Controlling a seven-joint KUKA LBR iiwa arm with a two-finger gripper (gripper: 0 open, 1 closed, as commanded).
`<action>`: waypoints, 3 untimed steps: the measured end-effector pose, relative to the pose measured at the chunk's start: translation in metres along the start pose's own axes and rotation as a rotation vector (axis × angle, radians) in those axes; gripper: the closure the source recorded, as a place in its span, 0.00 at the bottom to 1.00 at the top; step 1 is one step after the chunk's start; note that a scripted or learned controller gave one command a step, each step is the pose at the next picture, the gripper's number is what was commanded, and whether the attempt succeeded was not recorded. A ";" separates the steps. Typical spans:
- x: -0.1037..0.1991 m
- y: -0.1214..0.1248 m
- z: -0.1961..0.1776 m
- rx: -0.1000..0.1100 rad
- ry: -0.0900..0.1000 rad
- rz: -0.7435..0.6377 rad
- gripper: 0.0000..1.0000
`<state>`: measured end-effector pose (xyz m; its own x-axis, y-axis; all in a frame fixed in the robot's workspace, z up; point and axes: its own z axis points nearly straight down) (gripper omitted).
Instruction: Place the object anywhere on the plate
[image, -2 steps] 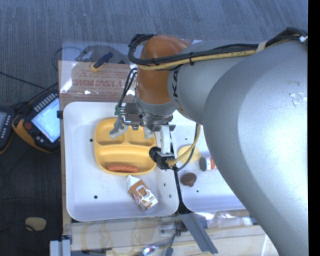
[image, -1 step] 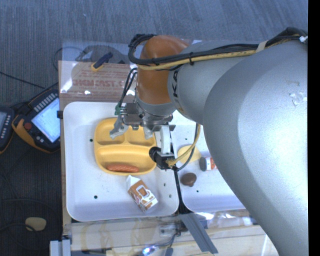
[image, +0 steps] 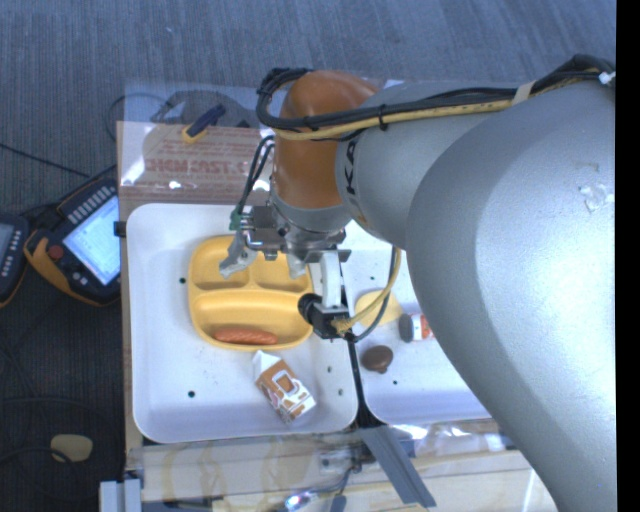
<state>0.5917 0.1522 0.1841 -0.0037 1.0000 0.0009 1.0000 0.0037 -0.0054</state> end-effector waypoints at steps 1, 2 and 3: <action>0.000 0.000 0.000 0.000 0.000 0.000 0.00; 0.000 0.000 0.000 0.000 0.000 0.000 0.00; 0.000 0.000 0.000 0.000 0.000 0.000 0.00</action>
